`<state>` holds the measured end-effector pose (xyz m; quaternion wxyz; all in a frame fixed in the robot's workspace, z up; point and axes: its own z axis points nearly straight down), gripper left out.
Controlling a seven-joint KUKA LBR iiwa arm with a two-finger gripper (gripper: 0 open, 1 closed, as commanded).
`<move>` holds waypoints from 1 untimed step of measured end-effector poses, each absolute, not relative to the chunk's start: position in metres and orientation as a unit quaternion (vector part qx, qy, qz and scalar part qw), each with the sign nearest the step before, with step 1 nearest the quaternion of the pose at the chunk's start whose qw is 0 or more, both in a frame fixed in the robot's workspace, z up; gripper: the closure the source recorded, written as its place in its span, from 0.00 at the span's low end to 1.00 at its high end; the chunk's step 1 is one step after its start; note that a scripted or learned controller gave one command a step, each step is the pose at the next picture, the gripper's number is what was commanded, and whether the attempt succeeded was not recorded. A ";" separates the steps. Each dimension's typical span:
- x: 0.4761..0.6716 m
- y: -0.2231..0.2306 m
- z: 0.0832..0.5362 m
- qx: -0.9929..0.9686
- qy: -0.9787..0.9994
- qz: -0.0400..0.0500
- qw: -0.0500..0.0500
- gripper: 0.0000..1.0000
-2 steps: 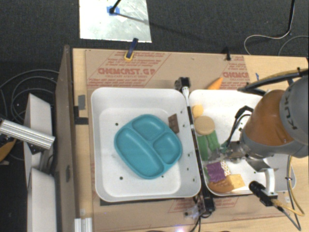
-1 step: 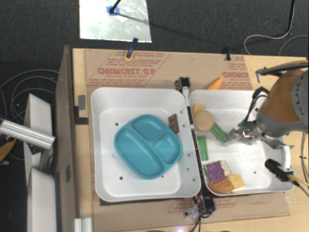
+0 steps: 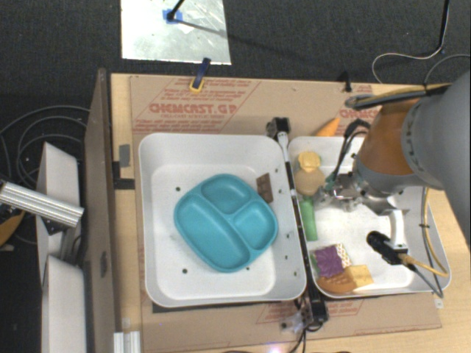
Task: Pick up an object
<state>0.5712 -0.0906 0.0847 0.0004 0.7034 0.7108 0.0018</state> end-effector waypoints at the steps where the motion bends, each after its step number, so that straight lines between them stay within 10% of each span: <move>1: 0.648 -0.101 0.086 0.705 0.709 0.003 0.004 0.00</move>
